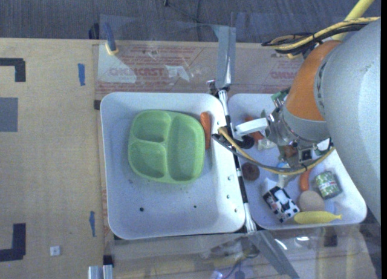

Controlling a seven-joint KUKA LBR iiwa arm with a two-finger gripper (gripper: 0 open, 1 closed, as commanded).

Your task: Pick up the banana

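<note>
Your gripper [289,154] hangs over the middle of the right bin [354,194], but the wrist and its cabling hide so much of it that you cannot tell how it is set. Just below it lie a dark round object [251,171], a black-and-white item [280,202], a pale egg-shaped thing [311,200] and a green can [327,183]. The banana [315,216] rests flat along the near wall of that bin, touching or nearly touching the egg-shaped thing. To pick it well, you should likely travel toward the near wall, turn the wrist to close across the banana's short width, and descend on its middle, keeping away from the wall and its neighbours. The green divided plate [166,146] and an orange piece [206,125] sit in the left bin [163,217], out of your way.
</note>
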